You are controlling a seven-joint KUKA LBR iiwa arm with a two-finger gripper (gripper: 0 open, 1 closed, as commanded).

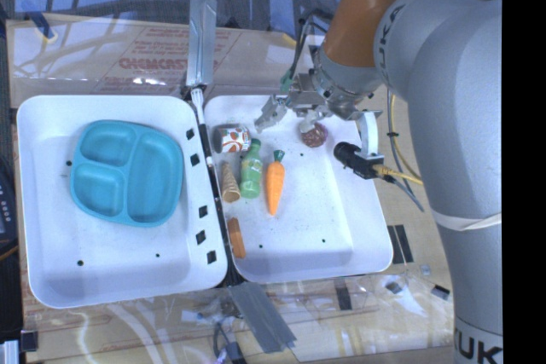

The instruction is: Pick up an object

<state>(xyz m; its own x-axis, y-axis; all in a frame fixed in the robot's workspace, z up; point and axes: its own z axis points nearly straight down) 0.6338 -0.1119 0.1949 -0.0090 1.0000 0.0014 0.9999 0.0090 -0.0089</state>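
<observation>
My gripper (293, 113) hangs over the back of the right bin (341, 243), open, with nothing visible between its fingers. One grey finger (270, 112) points toward the small can (231, 139). A brown round piece (313, 135) lies just below the gripper's right side. In the middle of the bin lie an orange carrot (274, 186), a green bottle (251, 170) and a tan cone (230, 182), side by side. A small brown sausage-like piece (236, 238) rests against the bin's left wall.
The left bin (51, 268) holds a blue divided plate (128, 170). The arm's grey body and orange band (375, 13) cover the back right. A black cable plug (354, 158) hangs over the right bin's right part.
</observation>
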